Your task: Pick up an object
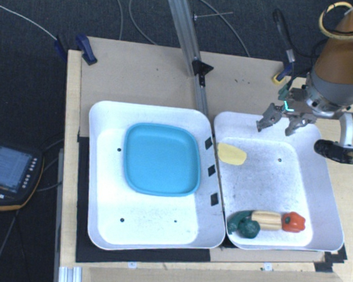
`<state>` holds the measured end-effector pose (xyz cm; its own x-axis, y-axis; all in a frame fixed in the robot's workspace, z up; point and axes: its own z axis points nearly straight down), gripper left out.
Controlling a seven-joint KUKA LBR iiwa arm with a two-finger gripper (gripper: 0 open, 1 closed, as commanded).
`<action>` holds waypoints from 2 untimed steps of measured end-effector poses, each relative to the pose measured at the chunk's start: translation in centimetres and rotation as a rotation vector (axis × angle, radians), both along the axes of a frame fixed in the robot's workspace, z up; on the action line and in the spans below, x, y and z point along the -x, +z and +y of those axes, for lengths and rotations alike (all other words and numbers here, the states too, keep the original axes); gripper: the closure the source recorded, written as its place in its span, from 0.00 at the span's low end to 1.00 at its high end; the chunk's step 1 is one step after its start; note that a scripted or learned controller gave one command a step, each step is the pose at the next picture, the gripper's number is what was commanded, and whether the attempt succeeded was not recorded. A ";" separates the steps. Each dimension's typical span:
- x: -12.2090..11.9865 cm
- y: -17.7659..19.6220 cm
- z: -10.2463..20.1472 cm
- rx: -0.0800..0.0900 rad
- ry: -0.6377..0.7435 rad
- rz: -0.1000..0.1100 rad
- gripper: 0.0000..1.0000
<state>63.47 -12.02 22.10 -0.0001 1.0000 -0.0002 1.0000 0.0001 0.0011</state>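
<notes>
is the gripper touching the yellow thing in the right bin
Apart. The camera view shows the gripper up at the right bin's far rim, with bare white bin floor between it and the yellow piece.

Two bins sit side by side on the surface [146, 67]. A plate [162, 159] lies in the left bin [101, 161]. In the right bin [320, 180], a chip-shaped piece [231, 154] lies near the far left corner, and three toy foods [266, 222] lie in a row along the near edge.

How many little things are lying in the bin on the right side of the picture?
4. A yellow piece lies near the bin's upper left. A green piece, a tan piece and a red piece sit together along the near edge.
</notes>
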 end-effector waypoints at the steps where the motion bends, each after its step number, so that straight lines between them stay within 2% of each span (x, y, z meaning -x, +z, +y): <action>1: 0.0 0.0 0.0 0.000 0.000 0.000 0.00; 2: -0.7 -5.2 -0.6 -0.001 0.000 0.005 0.00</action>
<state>64.14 -12.67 16.91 0.0001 1.0000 0.0004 1.0000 -0.0001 -0.0039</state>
